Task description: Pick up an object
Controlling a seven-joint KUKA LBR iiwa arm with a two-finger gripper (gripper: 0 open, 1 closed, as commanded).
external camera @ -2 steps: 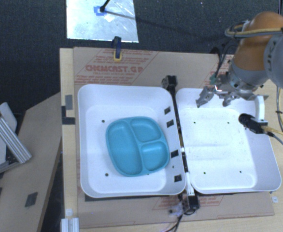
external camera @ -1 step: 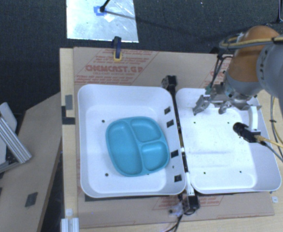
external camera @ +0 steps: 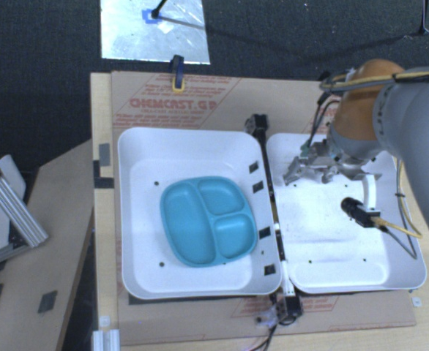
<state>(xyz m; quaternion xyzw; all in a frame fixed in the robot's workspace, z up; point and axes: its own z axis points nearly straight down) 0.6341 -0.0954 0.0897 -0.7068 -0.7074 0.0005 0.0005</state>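
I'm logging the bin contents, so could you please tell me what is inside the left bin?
The left bin holds a blue divided plate with three compartments. Whatever lies under the plate is covered.

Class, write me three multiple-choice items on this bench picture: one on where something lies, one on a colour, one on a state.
1. Where does the divided plate lie?
A. left bin
B. right bin
C. on the cardboard

2. What colour is the plate?
A. red
B. blue
C. white

3. How does the plate lie?
A. upside down
B. on edge
C. flat, compartments up

Key: 1 A, it lies within the left bin. 2 B, it is light blue on white. 3 C, its three compartments face the camera. The gripper is over the right bin.
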